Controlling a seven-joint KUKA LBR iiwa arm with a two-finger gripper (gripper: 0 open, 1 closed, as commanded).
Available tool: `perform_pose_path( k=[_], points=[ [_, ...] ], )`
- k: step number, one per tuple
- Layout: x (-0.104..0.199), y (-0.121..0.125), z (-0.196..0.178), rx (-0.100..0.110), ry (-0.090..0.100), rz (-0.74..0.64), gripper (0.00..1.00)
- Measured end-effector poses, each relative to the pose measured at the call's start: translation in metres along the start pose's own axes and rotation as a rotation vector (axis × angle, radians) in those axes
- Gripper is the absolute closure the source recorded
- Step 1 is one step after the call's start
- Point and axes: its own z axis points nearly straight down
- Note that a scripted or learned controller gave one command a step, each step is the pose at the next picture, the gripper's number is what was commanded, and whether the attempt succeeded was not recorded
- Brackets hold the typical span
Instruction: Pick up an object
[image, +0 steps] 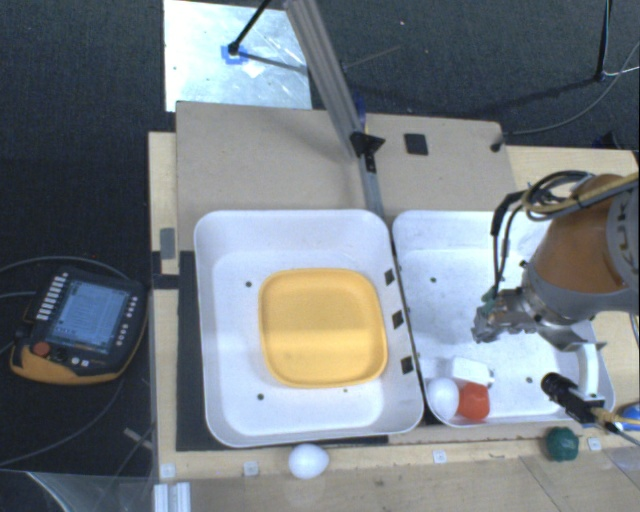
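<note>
Approach step: no object seen in the grasp.

Near the lower right of the frame, against the front wall of the right bin (420, 240): white ball (441, 395), red object (473, 401) touching it, small white block (472, 371) just behind. Above these, gripper (497, 322) hovering over bare bin floor; finger state cannot be told. Next move judged: shift toward the lower edge, centre over one item, descend. Farther left: yellow plate (323, 326) in the left bin (225, 300).
</note>
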Motion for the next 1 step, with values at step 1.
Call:
perform_pose_path(
  k=[1],
  points=[
    [-0.0051, -0.0011, -0.0613, -0.004, 0.0, -0.001, 1.0]
  ],
)
